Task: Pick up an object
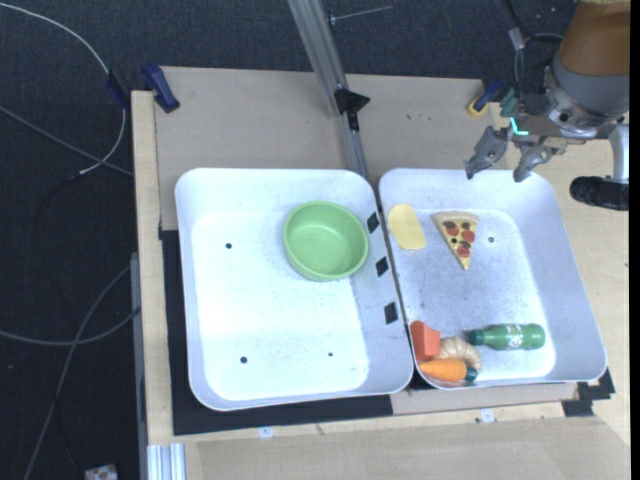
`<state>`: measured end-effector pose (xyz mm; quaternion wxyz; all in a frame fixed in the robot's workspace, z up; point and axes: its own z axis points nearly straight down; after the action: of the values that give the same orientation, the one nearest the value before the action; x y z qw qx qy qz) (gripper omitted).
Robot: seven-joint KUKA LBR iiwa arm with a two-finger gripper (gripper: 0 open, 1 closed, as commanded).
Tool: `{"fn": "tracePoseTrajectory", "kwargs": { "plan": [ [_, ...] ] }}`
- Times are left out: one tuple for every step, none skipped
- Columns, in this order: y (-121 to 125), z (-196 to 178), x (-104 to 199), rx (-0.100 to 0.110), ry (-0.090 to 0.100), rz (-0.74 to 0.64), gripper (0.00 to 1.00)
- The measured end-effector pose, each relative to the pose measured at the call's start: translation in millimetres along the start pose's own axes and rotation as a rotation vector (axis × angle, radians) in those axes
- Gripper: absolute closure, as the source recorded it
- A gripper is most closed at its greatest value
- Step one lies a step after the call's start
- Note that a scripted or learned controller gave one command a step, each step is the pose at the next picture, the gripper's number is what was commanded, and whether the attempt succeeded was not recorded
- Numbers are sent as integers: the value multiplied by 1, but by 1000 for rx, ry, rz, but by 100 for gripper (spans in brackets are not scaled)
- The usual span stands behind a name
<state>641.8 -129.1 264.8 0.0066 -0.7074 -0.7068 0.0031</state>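
Right bin [560,230]: pizza slice [458,235] below tool [503,162].

Gripper [505,161]: dull grey metal fingers under a glossy orange band.
Right bin [560,268], directly below the gripper: smooth white plastic, finely speckled.
Left bin [260,338], well to its left: the same speckled white plastic.
Bowl [325,240], in the left bin: matt pale-green plastic.
Bottle [508,337], far below the gripper: shiny green plastic.
Bench [250,118]: matt tan board, wood-like.
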Motion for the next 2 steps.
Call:
{"fn": "tracePoseTrajectory", "kwargs": {
  "plan": [
    [1, -4, 0, -7, -1, -1, 0],
    [1, 60, -3, 2, -1, 0, 0]
  ]
}}
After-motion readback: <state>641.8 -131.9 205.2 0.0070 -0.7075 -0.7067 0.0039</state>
